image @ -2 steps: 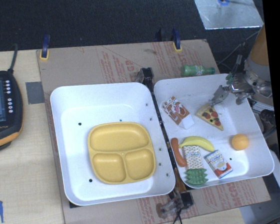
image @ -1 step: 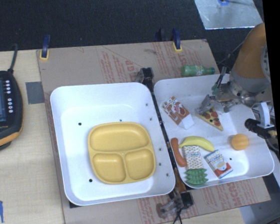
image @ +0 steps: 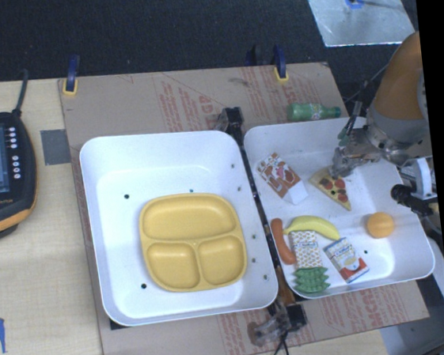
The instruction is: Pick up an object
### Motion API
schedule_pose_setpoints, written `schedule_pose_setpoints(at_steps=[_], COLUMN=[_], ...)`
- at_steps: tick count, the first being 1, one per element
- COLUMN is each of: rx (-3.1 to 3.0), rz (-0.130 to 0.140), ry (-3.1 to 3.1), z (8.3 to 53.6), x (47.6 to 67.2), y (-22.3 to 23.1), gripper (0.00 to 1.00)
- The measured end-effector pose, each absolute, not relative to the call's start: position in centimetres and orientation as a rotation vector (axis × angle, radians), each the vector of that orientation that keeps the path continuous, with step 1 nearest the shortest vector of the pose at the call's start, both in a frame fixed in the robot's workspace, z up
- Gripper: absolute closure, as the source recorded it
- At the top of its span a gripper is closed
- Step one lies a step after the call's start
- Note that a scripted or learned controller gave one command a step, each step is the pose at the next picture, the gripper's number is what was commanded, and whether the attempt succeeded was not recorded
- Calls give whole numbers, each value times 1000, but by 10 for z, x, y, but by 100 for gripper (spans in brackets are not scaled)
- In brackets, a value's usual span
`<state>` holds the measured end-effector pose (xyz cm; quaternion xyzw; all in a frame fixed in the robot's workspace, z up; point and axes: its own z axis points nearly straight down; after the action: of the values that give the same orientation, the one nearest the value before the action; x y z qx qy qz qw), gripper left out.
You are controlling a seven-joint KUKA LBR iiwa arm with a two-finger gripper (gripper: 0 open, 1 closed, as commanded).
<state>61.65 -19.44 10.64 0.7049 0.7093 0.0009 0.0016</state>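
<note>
Grey two-finger gripper (image: 346, 158) hovers just above the triangular pizza slice toy (image: 332, 187); can't tell its grip state, could easily slide off that flat toy.

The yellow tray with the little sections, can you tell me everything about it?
The yellow tray looks like smooth plastic, a rounded rectangle with three compartments: one long one along the far side and two smaller ones along the near side. Nothing lies in it. It sits flat, the right way up, in the middle of the left white bin, touching only the bin's floor.
</note>
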Motion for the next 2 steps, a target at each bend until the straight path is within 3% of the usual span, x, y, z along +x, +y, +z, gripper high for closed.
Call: schedule_pose_setpoints(at_steps=[1,2], rx=[2212,2218], rz=[2,-5], ry=[2226,2229], z=[106,92], x=[616,606], y=[-194,-164], gripper=[0,0])
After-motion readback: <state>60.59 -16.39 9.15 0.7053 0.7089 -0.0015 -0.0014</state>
